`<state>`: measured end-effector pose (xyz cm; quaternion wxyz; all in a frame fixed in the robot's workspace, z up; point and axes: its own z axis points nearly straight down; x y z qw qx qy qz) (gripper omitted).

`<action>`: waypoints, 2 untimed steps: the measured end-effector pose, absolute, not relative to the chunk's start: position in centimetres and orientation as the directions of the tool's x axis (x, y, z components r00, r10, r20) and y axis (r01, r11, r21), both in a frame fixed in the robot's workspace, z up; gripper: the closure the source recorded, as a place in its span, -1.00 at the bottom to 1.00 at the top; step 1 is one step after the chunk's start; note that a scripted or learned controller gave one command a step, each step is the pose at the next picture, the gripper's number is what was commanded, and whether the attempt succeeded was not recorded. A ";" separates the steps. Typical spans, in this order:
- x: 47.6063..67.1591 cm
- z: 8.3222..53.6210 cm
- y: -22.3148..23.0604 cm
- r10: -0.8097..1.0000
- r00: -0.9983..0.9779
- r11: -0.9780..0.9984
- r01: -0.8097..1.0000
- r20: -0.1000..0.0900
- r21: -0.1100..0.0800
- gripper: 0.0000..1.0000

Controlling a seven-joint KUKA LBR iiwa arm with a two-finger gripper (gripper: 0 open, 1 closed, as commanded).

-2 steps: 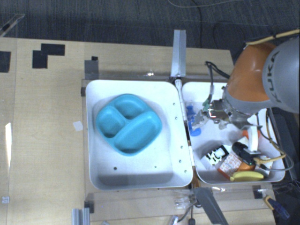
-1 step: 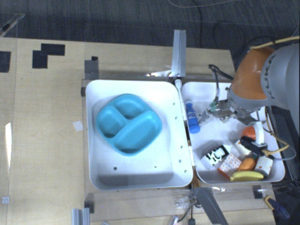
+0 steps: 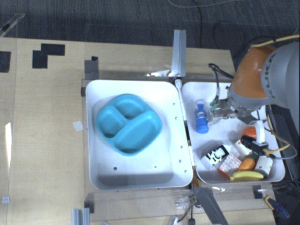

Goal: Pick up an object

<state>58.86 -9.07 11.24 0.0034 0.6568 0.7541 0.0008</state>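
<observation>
Gripper (image 3: 216,110) seemingly beside blue bottle (image 3: 201,117), near divider.

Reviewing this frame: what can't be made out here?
- gripper: open or shut unclear, too small and blurred beside the blue bottle.
- Items under the arm: hidden in the right bin.
- Pile by the banana: overlapping, labels unreadable.

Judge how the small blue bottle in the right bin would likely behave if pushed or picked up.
The blue bottle lies on its side on the right bin's floor, so a push would probably make it roll. It looks like small, clear plastic, so likely light and fairly stiff. Its rounded, smooth-looking body may slip unless the tool closes squarely across it.
</observation>
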 end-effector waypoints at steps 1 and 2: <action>60.8 18.3 -1.1 0.986 -0.165 0.165 0.986 0.000 0.000 1.00; 56.0 26.1 -2.2 0.951 -0.308 0.308 0.951 -0.001 0.001 1.00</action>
